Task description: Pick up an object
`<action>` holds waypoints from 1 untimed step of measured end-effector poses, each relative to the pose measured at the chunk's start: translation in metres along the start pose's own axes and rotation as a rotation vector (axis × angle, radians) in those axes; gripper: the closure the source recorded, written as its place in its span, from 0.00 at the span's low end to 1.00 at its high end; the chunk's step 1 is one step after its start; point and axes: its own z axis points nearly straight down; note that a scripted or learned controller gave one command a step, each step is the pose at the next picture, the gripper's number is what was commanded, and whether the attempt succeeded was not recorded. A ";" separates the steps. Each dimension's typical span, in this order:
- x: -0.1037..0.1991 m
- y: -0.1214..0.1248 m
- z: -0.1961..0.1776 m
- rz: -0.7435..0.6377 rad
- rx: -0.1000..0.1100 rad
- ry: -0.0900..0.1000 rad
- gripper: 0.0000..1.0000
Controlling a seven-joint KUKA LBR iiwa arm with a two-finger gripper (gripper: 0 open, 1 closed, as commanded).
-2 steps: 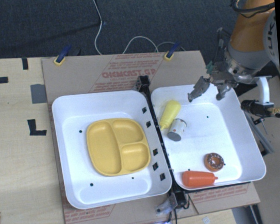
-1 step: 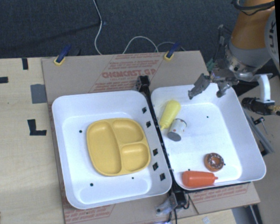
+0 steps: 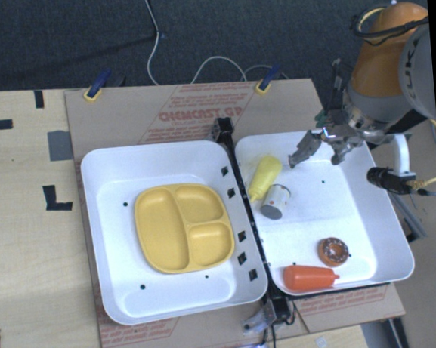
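Observation:
My gripper (image 3: 321,151) hovers over the back of the right bin (image 3: 360,195), open, with nothing between its fingers. Left of it and a little nearer lies a yellow bottle (image 3: 264,175) on its side. A small grey cup (image 3: 276,201) lies against the bottle's front end. A brown doughnut (image 3: 333,251) rests near the bin's front. An orange carrot-like toy (image 3: 309,277) lies along the front wall. All these objects sit apart from the gripper.
The left bin (image 3: 108,179) holds a yellow divided plate (image 3: 183,226). A black divider with clips (image 3: 239,198) runs between the bins. Cardboard (image 3: 190,111) lies under both bins, and a white cable (image 3: 216,63) loops behind them.

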 end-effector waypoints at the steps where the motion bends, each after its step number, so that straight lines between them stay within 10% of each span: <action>1: 0.007 0.000 0.047 -0.002 0.000 0.000 0.00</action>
